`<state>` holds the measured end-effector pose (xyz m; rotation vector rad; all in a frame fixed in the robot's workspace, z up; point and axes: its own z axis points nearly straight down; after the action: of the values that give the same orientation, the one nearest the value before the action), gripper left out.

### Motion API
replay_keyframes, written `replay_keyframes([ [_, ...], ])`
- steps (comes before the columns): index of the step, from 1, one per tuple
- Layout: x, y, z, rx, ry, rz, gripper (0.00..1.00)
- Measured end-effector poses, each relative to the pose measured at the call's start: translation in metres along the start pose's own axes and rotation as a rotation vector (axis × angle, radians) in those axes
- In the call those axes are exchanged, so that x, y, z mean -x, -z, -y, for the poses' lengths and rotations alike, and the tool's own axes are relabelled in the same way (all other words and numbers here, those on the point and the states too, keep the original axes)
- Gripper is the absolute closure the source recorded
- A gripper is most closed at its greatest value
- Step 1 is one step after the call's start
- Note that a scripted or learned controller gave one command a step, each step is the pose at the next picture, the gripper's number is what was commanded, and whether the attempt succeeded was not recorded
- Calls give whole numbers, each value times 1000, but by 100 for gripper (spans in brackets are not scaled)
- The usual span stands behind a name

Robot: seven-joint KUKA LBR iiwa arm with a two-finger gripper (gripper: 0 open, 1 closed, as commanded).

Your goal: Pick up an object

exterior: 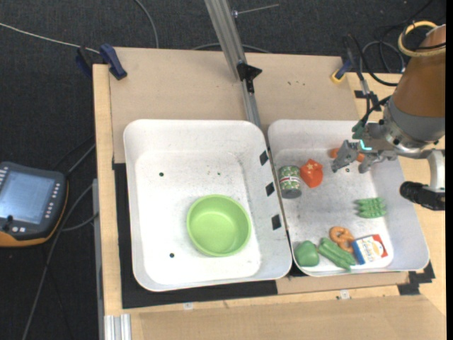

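The right bin point(403, 190) holds several small items: a green can point(289, 180), a red pepper-like piece point(311, 173), a green ridged piece point(370, 207), an orange pretzel point(341, 236), a white and red carton point(372, 248), a green pepper point(306, 253) and a green pod point(337, 253). My gripper point(354, 161) hangs over the back of this bin, its dark fingers spread open. Bits of an orange item point(332, 152) show beside and under it. Nothing is visibly held between the fingers.
The left bin point(163, 147) holds a light green bowl point(219, 224). A slanted metal post point(230, 34) rises from between the bins at the back. Blue clamps point(113, 61) sit on the bench's back corners. Cables point(375, 55) lie behind the right bin.
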<state>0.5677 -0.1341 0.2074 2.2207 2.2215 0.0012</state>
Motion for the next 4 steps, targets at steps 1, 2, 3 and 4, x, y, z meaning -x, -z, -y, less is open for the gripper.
replay_keyframes([
  [1, 0, 0, 0, 0, 0, 0, 0],
  [2, 3, -62, -1, -5, 0, 0, 0],
  [3, 2, -114, 0, -5, 0, 0, 0],
  [4, 2, -101, -2, 1, 0, 0, 100],
])
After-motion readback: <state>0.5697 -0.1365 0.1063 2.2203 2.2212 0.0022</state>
